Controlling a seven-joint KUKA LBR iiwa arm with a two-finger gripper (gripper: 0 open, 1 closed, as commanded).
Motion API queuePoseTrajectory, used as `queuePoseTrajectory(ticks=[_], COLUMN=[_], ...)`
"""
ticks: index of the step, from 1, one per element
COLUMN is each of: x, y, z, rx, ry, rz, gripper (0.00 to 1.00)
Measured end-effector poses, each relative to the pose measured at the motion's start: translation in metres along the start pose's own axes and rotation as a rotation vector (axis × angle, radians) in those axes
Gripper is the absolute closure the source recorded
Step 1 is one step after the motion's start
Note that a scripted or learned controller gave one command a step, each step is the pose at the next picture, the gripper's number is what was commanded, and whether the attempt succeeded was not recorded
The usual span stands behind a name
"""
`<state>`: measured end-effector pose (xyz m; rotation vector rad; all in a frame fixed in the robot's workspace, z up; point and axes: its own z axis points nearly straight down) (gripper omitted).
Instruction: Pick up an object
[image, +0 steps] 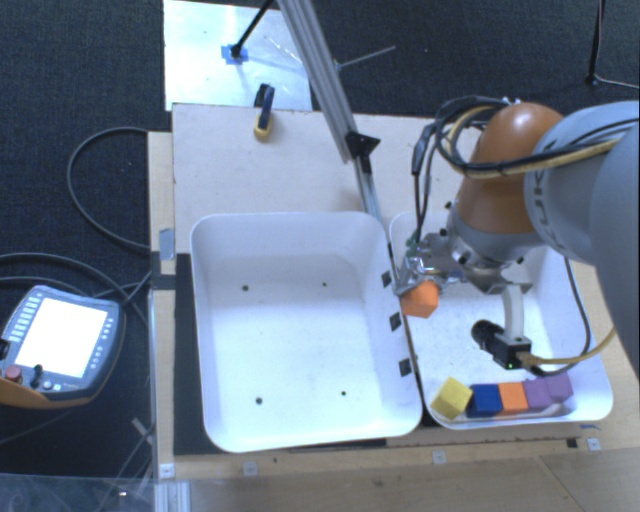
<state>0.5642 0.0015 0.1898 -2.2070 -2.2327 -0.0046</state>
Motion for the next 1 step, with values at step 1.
queuePoseTrajectory(ticks=[1], x=[0.0705], y=[0.0464], z=[-0.0080], rx=[-0.005], ry=[-0.001], rz=[-0.001], gripper=[1.00])
